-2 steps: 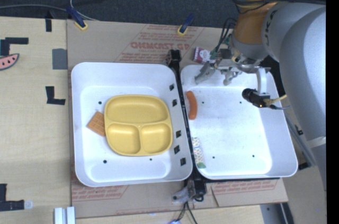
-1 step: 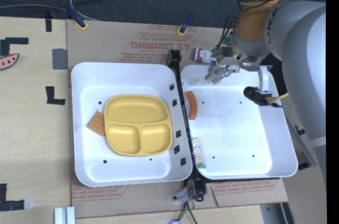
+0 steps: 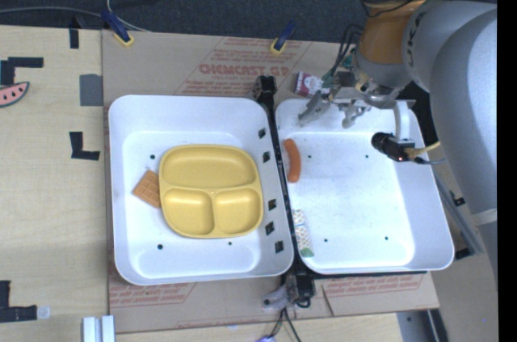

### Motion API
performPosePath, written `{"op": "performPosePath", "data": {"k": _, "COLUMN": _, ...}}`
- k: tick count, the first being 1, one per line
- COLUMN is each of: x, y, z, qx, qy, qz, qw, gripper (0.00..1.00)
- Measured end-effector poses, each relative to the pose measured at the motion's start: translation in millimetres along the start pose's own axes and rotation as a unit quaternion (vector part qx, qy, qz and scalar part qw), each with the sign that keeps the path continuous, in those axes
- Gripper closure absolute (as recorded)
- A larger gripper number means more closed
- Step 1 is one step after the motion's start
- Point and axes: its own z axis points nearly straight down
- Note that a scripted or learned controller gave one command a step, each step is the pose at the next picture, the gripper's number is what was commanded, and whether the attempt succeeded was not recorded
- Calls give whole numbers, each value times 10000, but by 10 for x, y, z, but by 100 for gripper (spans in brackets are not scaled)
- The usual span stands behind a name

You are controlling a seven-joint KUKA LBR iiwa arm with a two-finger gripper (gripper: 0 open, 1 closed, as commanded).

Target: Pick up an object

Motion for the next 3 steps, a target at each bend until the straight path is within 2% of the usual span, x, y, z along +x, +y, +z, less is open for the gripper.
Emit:
{"op": "performPosePath", "data": {"k": 1, "x": -27, "y": -105, "z": 650, "qx": -36, "qy": -9, "qz": 13, "qw": 10000, "gripper": 0}}
{"op": "performPosePath", "data": {"k": 2, "x": -26, "y": -104, "z": 548, "qx": -39, "qy": -10, "qz": 11, "qw": 10000, "gripper": 100}}
{"op": "performPosePath", "data": {"k": 3, "x": -27, "y": -104, "z": 548, "qx": -39, "qy": -9, "qz": 12, "qw": 10000, "gripper": 0}}
